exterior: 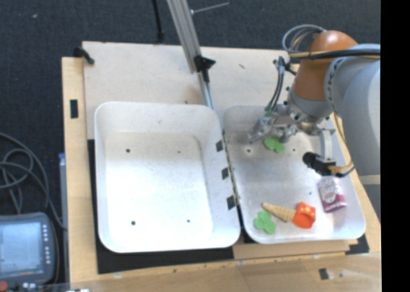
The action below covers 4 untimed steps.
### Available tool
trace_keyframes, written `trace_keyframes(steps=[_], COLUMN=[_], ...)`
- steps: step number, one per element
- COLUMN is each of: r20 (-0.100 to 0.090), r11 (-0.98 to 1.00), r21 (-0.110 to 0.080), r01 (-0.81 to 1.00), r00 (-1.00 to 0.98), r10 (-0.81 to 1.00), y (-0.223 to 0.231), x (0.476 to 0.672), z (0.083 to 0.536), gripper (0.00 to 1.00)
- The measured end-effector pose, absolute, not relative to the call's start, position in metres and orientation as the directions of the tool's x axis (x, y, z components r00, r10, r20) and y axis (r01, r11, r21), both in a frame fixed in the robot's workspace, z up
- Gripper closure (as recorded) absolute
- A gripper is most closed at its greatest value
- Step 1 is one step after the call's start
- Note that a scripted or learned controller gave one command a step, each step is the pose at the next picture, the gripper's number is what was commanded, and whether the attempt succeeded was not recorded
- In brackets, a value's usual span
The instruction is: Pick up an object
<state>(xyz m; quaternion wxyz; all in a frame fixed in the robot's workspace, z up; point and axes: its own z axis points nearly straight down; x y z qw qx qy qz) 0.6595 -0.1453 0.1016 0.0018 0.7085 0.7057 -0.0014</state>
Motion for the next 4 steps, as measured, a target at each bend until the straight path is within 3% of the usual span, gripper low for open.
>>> trace_keyframes(steps=[1, 4], r20=[-0.004, -0.001], r11=[-0.005, 0.003], r21=[0.005, 0.008], r01=[1.0, 1.0], r00=[0.005, -0.003], r10=[1.0, 1.0], y=[-0.146, -0.144], x=[0.661, 0.663], z=[0.114, 0.26], gripper=[1.0, 1.0])
